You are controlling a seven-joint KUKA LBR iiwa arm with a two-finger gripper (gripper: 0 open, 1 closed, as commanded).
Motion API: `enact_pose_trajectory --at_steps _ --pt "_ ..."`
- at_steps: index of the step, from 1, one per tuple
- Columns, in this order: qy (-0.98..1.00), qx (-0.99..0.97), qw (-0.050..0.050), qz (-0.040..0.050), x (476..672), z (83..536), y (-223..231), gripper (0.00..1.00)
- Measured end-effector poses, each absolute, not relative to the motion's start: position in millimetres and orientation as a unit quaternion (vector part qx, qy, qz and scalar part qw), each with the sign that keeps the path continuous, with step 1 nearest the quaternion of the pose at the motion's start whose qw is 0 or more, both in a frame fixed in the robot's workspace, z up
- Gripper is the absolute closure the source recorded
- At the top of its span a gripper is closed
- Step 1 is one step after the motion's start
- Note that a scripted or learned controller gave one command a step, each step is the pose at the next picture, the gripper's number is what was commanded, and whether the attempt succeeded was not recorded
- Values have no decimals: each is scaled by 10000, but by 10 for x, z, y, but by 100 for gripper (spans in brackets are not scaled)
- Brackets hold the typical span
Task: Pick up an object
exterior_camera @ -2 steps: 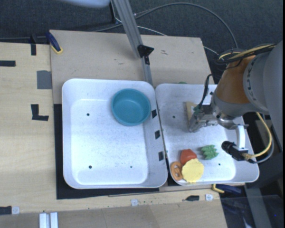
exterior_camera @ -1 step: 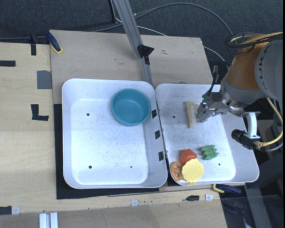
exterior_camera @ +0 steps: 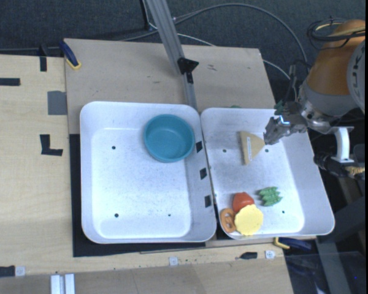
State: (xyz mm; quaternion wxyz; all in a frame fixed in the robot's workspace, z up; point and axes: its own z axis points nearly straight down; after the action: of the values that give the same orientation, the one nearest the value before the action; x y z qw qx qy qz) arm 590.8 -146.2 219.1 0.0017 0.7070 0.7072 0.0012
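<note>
- The grey arm with its orange band (exterior_camera: 334, 72) reaches in from the right, over the upper right corner of the right-hand shallow white bin (exterior_camera: 306, 219).
- Its two-finger gripper (exterior_camera: 272, 133) hangs low at the upper right part of that bin, just beside the right edge of a tan wedge-shaped block (exterior_camera: 250, 146). Whether the gripper touches the block cannot be told.
- The gripper is small and dark against the bin at this slant, so I cannot tell whether it is spread or pressed together, and nothing can be seen caught in it.
- The tan wedge lies flat on the bin floor in the upper middle of the right bin, its broad end up and its point toward the bin's middle.
- Lower in the same bin, a small green leafy toy piece (exterior_camera: 270, 195) lies right of centre, apart from the wedge.
- Near the bin's front left corner sit a red rounded toy (exterior_camera: 243, 200), a yellow lumpy toy (exterior_camera: 249, 220) just below it and touching it, and an orange ringed piece (exterior_camera: 227, 220) against the yellow one's left side, on the bin's rim.
- The left-hand shallow white bin (exterior_camera: 129, 219) holds a blue round bowl (exterior_camera: 168, 138), upright, in its upper right part, near the divide between the two bins.
- A grey metal pole (exterior_camera: 168, 32) slants down from the top to the gap between the bins.
- Both bins rest on a tan wooden bench (exterior_camera: 24, 182).
</note>
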Motion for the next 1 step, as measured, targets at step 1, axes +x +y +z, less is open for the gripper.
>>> enact_pose_trajectory --at_steps 1 --pt "7072 7070 5 3 5910 2466 -1460 100"
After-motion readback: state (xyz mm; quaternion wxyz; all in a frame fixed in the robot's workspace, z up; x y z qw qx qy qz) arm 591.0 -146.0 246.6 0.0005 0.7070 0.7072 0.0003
